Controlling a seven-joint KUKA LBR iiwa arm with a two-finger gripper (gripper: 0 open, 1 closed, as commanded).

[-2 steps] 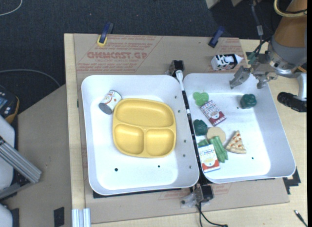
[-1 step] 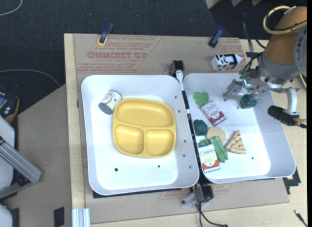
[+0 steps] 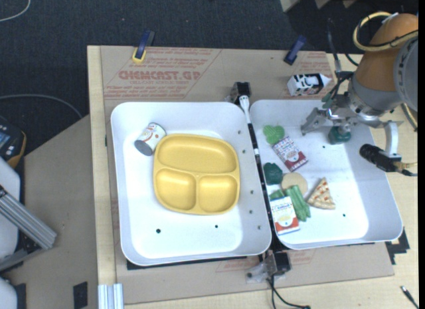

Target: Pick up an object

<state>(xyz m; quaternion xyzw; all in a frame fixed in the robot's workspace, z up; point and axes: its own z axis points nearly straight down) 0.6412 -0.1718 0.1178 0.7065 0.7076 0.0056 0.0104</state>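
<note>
My gripper (image 3: pixel 329 125) hangs over the far right part of the right bin (image 3: pixel 372 224), with its fingers spread open. A small dark green object (image 3: pixel 340 134) lies on the bin floor just under its right finger, and I cannot tell if they touch. Further left in this bin lie a light green leafy piece (image 3: pixel 273 131), a red and white packet (image 3: pixel 290 153), a dark green lump (image 3: pixel 271 171), a beige round piece (image 3: pixel 294 181), a pizza slice (image 3: pixel 321 195), green beans (image 3: pixel 299 203) and a red and white carton (image 3: pixel 284 213).
The left bin (image 3: pixel 133 234) holds a yellow divided plate (image 3: pixel 196 173) and a small tipped cup (image 3: pixel 149 138) at its far left. A black and white toy (image 3: pixel 309 84) sits on the bench behind the right bin. Blue clamps (image 3: pixel 142 46) grip the bench's far edge.
</note>
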